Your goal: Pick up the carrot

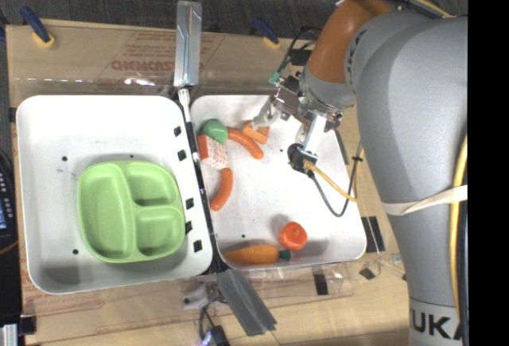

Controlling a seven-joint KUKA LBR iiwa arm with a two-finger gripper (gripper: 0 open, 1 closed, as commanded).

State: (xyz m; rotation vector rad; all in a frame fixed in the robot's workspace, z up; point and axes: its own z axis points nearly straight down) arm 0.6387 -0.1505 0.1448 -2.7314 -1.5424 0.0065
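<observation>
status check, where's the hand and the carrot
Hand low at right bin's far edge. Carrot lies ungrasped along near wall, orange cup beside it.

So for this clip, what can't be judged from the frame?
- Gripper: too small and cluttered in the camera view to judge its state or contact with the small orange piece beneath it.
- Carrot: lies along the right bin's near wall; its green end is too small to make out.
- Arm base: cut off by the frame's bottom edge.

Smooth glossy orange plastic carrot [253, 254]; matt lime-green plastic divided plate [131, 211]; smooth white plastic bins [48, 177]; brown cardboard sheet [103, 54] underneath.
</observation>
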